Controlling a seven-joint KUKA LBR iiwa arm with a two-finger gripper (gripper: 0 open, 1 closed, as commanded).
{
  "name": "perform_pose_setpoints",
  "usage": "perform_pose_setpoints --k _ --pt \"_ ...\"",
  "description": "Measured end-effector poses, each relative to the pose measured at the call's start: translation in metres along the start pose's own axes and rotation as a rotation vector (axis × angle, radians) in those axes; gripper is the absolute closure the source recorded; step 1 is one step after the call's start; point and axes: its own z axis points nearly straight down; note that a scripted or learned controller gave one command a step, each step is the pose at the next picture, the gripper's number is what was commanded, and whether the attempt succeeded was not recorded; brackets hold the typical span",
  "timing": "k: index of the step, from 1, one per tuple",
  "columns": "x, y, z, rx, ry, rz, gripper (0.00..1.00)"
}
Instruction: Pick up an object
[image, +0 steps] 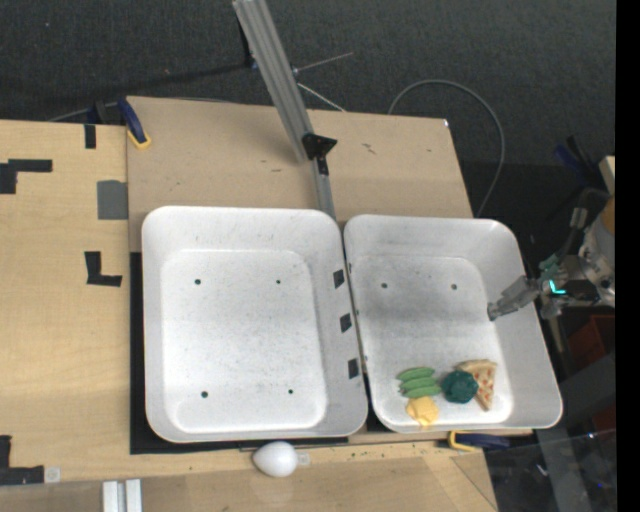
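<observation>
Now the gripper (497, 308) hangs over the right bin (440, 232), its grip impossible to tell.
Toys bunched in the corner: green pod (418, 380), broccoli (460, 387), pizza slice (484, 381) may foil a clean pick.

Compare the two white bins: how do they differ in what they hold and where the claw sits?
The right bin holds a cluster of small items near its front edge: a green pod, a yellow piece, a dark green lump and a pizza slice. The left bin shows only bare floor. The claw hangs over the right bin's right rim. Both are shallow, white and scuffed.
</observation>
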Motion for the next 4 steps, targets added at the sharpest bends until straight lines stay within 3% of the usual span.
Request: perform_pose_setpoints --k 1,4 --pt "0.000 0.001 -0.002 -0.004 -0.001 -0.002 0.00" --pt "0.015 0.007 0.160 0.002 0.000 0.000 0.00"
